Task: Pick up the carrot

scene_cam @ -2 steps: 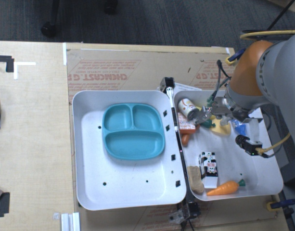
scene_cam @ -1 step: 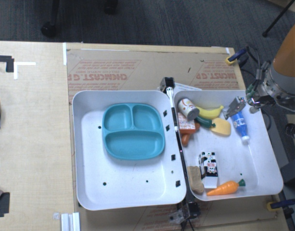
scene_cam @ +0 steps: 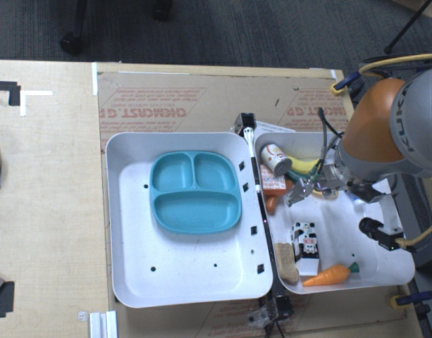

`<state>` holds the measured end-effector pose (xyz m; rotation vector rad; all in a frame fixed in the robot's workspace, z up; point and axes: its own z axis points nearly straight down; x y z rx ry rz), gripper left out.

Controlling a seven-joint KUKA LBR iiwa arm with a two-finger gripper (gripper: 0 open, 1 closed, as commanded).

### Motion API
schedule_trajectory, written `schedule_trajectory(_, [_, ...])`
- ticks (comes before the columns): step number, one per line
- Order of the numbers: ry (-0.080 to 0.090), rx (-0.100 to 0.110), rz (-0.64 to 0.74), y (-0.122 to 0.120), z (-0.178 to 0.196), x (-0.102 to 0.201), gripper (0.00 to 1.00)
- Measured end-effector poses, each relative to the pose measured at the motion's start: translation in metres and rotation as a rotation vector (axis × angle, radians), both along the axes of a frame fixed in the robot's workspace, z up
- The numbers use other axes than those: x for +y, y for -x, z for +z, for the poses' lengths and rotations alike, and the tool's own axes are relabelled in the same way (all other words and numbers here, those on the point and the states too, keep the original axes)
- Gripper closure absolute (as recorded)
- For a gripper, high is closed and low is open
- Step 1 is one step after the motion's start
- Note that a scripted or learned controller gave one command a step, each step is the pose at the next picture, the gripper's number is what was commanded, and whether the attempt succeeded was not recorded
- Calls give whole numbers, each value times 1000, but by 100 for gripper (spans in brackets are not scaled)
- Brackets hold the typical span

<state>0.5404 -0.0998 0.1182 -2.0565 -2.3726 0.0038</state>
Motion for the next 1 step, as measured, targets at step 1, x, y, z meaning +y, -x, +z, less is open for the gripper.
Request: schedule_trajectory(1, [0, -2, 36, 50, 73, 99, 0])
